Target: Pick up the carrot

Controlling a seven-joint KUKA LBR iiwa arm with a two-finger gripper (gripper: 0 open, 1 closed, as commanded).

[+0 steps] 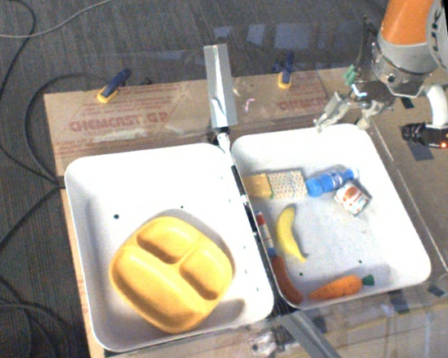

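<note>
The carrot (336, 288) is orange with a small green end pointing right. It lies flat near the front wall of the right bin (395, 216). My gripper (344, 112) hangs over the back rim of that bin, far behind the carrot, with the orange-banded arm behind it at the upper right. Its two fingers are spread open and nothing is between them.
The right bin also holds a banana (290, 233), a blue bottle (330, 180), a small can (352, 197), a tan cracker-like block (275, 184) and a reddish sausage-shaped item (285, 282) just left of the carrot. A yellow divided plate (171, 272) sits in the left bin (94, 192).
</note>
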